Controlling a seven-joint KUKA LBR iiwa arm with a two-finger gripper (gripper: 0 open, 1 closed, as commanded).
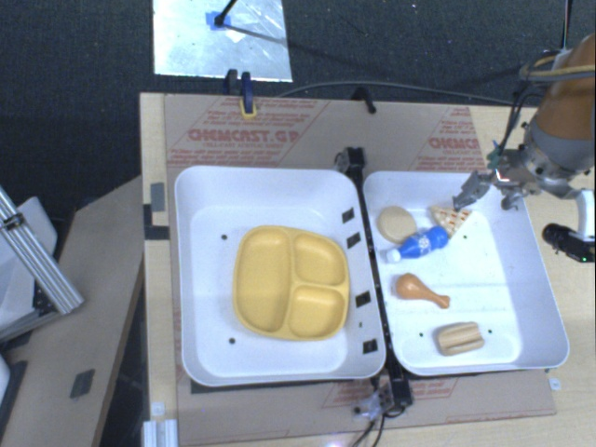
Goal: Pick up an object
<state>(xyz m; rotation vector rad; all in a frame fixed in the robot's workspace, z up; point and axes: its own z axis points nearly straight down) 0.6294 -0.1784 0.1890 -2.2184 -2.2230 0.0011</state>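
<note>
Worktop (pixel 158 250) with two white bins. Tool (pixel 468 194) hangs over the right bin (pixel 535 277), near its far edge; whether it is spread or pressed together I cannot tell. Nothing visibly sits in it.

Likely target: waffle wedge (pixel 452 218), tan and gridded, lying flat just below the tool tip. Blue bottle (pixel 421 244) lies on its side touching the wedge, toward the left bin (pixel 200 240). Beige round piece (pixel 398 223) beyond it. Drumstick (pixel 421 291) and bread roll (pixel 459 338) well nearer the camera. Yellow divided plate (pixel 291 282) rests far across, apparently out of play.
</note>
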